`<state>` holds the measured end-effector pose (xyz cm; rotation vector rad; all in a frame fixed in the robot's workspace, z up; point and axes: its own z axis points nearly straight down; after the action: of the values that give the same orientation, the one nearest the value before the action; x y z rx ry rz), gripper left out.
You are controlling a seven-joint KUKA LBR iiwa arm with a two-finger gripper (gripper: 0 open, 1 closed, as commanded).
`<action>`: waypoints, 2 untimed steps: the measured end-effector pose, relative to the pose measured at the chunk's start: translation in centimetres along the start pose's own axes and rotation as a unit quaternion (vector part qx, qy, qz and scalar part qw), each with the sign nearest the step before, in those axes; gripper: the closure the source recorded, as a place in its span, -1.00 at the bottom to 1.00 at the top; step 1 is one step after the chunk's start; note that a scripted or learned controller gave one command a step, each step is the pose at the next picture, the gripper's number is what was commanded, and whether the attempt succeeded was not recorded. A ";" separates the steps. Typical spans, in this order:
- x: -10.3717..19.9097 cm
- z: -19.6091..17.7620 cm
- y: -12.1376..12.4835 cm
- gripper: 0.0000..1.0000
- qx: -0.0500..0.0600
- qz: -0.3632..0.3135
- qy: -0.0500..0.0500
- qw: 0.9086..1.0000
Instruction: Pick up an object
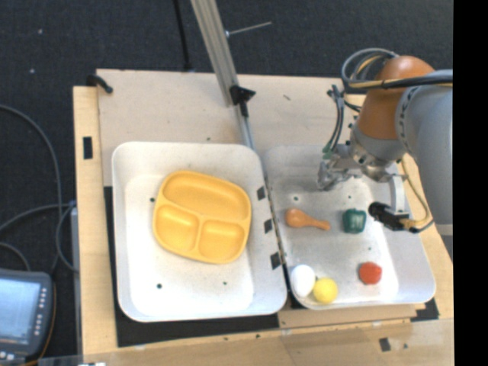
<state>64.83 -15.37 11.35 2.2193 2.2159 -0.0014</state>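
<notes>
The right bin [396, 284] holds several small objects: an orange drumstick-shaped piece [306, 219], a green object [353, 221], a red object [370, 273], a yellow ball [325, 290] and a white egg-shaped object [303, 280]. My gripper [329, 178] hangs over the far part of the right bin, up and to the right of the orange piece and left of the green object. I see nothing between its fingers.
The left bin [133, 166] bears a yellow divided plate [202, 216]. A slanted metal rail [221, 59] runs from the top down to the gap between the bins. Cables loop beside the arm's wrist [381, 120] at the right.
</notes>
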 end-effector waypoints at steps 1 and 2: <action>0.0 -6.5 0.2 1.00 -0.002 -0.002 0.001 1.000; 0.1 -12.9 -0.2 1.00 -0.003 -0.002 0.001 1.000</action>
<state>64.56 -15.23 24.26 2.2127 2.2191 0.0068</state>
